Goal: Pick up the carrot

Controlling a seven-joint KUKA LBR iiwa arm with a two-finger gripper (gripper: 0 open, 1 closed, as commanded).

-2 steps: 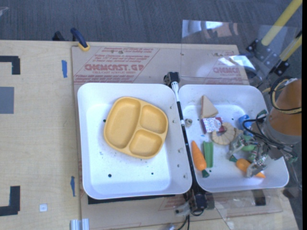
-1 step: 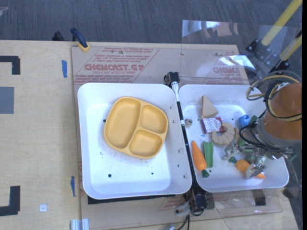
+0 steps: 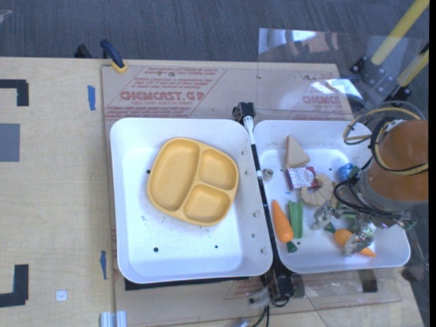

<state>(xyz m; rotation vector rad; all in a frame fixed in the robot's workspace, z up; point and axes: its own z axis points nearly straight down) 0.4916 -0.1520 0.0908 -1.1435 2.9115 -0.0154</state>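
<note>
The carrot [image 3: 282, 221], a smooth orange cone, lies at the left side of the right bin [image 3: 392, 257], just beside a glossy green pod [image 3: 296, 218] and tilted with its tip toward the upper left. The pincer [image 3: 347, 231] hangs at the lower right over small toy foods; how far it is spread I cannot tell. A matte yellow three-part plate [image 3: 193, 180] sits in the left bin [image 3: 129, 203].

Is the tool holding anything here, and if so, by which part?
Cannot be told. The tool sits low in the right bin, away from the carrot, which lies untouched.
</note>
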